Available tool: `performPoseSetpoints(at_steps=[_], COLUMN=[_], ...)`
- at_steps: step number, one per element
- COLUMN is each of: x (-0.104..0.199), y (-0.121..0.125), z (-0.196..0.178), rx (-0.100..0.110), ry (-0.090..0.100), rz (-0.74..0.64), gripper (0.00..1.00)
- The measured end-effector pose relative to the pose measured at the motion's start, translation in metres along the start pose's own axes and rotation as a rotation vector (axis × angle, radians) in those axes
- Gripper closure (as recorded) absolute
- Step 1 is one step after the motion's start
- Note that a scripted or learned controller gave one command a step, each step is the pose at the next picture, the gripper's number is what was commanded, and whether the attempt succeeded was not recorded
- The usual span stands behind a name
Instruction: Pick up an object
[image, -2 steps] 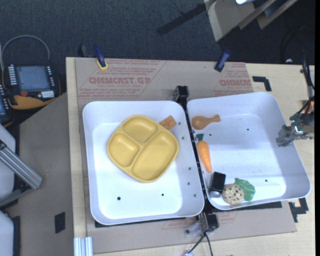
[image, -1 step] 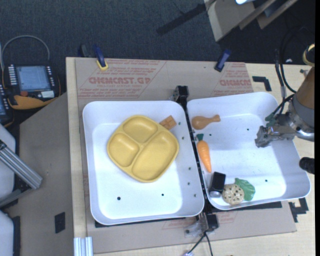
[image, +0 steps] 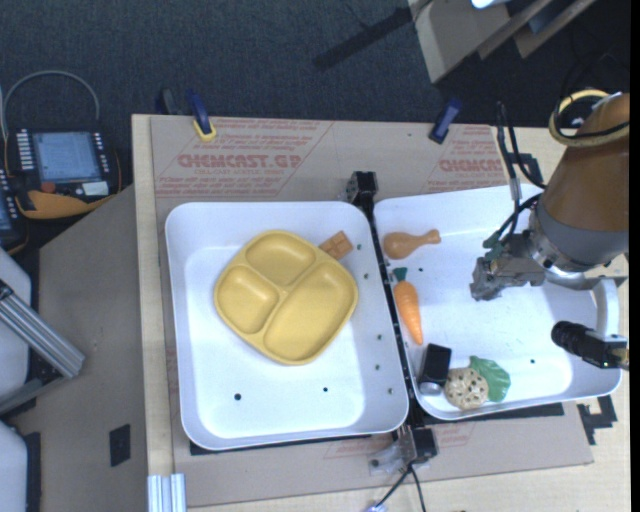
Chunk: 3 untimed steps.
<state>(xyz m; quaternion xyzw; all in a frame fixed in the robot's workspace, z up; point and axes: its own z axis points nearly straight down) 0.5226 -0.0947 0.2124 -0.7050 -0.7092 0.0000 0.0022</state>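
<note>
The gripper (image: 492, 278) hangs over the bare middle of the right bin (image: 480, 205), and nothing is seen between its fingers. From this slanted view it is small and dark, so I cannot tell if it is open or closed. It looks to be placed there as a start for a descent, but no object lies directly under it.

The things to pick lie along the left and front sides of this bin. A toy drumstick (image: 410, 241) rests near the back left, and a carrot (image: 407, 311) lies just beside the divider, pointing to the front. Near the front edge are a small black block (image: 435, 362), a cookie (image: 461, 387) and a green leafy piece (image: 492, 376); the cookie and the green piece are touching. The gripper is well apart from all of them, so in my judgement the pick is not yet begun.

The left bin (image: 200, 380) holds a yellow plate (image: 286, 296) with 3 compartments, tilted a little, and a small brown piece (image: 336, 244) at its back edge.

The 2 bins sit on a brown board (image: 300, 150) held by blue clamps (image: 203, 118), over dark carpet (image: 200, 50). A control pendant (image: 62, 165) lies at the far left.
</note>
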Motion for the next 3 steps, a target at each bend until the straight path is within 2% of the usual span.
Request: performPoseSetpoints(at_steps=[1, 2, 3], x=[0.044, 0.103, 0.157], y=[0.001, 0.007, -0.002], z=[-0.005, 0.000, -0.012], rx=[-0.001, -0.002, -0.005], ry=[0.000, -0.001, -0.001], rz=[0.000, -0.001, -0.001], gripper=[1.00, 1.00, 1.00])
